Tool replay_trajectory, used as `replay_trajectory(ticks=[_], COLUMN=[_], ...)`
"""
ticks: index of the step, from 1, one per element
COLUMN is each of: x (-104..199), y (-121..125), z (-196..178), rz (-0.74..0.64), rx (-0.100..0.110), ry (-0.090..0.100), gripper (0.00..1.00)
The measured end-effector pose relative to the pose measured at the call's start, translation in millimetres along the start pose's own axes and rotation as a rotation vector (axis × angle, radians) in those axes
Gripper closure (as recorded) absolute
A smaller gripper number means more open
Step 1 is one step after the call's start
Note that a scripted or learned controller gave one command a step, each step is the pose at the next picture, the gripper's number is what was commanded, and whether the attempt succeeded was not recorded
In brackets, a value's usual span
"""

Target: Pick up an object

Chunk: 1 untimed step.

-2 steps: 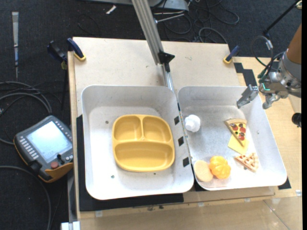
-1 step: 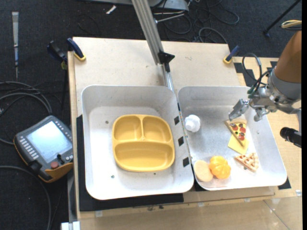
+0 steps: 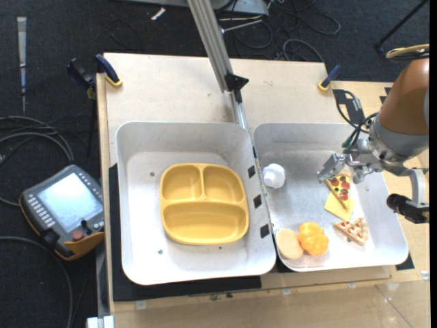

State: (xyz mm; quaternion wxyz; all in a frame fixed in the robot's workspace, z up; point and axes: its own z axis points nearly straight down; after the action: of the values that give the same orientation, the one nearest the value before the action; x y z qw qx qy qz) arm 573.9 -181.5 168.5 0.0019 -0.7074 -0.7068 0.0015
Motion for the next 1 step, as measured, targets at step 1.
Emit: replay_trajectory(ticks=[1], x=[-1.0], y=[0.3], z=[43.5], rz=[-0.001], rx=[0.000], ry=[0.000], gripper=[0.00])
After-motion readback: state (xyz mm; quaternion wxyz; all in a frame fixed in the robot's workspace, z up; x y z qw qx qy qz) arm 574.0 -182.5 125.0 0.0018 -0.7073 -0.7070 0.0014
